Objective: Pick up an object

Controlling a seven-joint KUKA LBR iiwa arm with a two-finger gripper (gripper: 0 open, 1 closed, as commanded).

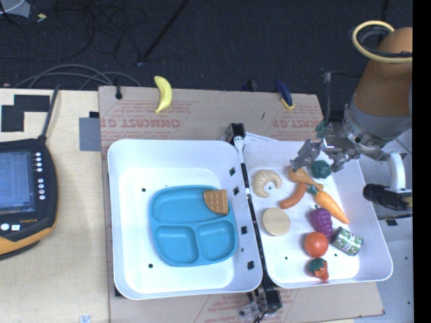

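The likely target was a small teal piece (321, 169) at the back of the right bin (377, 264), sitting just above the carrot (331, 206) and an orange toy (301, 176). The claw (322, 155) was right over it, fingers spread apart, apparently straddling it but not closed on anything, so nothing was actually held yet. To do this well I'd have dropped straight down, kept the fingers clear of the carrot's top, and squeezed only once the teal piece was centred. The sausage (293, 196), croissant (265, 180) and grapes (322, 221) lay close by, the blue tray (192, 226) over in the left bin (128, 180).
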